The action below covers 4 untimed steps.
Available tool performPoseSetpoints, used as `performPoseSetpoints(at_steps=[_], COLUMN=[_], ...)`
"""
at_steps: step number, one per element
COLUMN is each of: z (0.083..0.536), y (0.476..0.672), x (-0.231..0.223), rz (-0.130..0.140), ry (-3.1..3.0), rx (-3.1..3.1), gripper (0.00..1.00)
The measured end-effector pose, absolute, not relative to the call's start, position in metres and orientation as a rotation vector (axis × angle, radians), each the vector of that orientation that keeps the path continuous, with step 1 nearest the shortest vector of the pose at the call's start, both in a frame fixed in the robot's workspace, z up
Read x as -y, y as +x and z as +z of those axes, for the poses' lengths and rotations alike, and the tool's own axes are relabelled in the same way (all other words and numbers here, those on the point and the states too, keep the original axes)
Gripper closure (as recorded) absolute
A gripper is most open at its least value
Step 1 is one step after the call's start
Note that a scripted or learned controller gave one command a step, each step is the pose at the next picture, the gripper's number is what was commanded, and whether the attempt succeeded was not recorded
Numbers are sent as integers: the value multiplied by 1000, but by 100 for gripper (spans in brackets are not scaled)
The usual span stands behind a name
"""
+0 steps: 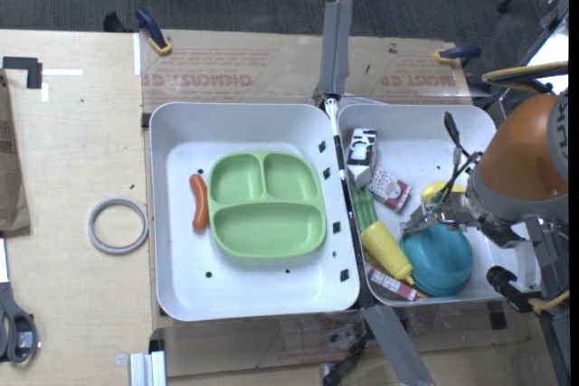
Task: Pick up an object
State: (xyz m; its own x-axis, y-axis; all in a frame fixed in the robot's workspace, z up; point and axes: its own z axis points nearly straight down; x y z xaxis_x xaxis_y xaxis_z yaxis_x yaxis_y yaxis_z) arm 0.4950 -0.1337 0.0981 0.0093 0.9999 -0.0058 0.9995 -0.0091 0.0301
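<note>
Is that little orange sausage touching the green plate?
Apart. The camera view shows a strip of white bin floor between the orange sausage and the left rim of the green divided plate.

A sausage lies left of the tray in the left bin.

To my left stands a white bin with a green divided plate in its middle. An orange toy sausage lies just beside the plate, on its left. Outside this bin, on the wooden bench, I see a grey ring. Two blue clamps hold the cardboard sheet behind the bins.
</note>
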Motion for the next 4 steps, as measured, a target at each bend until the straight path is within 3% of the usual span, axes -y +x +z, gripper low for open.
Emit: performPoseSetpoints(at_steps=[1, 2, 3, 4], z=[160, 92, 91, 101], y=[507, 520, 550, 550], x=[155, 190, 211, 212], rz=[-3, 2, 4, 1], ry=[2393, 2431, 2130, 2129], rx=[-2035, -1987, -2315, -2312], gripper=[0, 0, 0, 100])
